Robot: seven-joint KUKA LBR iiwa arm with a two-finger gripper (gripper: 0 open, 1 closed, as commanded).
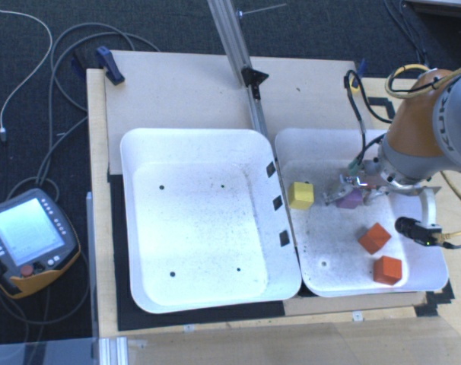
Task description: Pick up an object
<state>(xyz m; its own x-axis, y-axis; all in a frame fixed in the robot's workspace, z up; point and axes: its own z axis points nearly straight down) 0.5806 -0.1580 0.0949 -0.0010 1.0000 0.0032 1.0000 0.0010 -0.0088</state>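
Gripper (351, 192) low in right bin (322, 147), at a purple object (350, 199), beside yellow block (300, 195); grasp apparently unconfirmed, finger state indeterminable.

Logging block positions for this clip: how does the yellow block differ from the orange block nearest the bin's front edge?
The yellow block is yellow; the orange block is orange. The yellow one lies by the right bin's left wall, the orange one near its front right corner. The yellow block lies left of the gripper; the orange one lies further toward the front. Both look like small cubes resting free on the bin floor.
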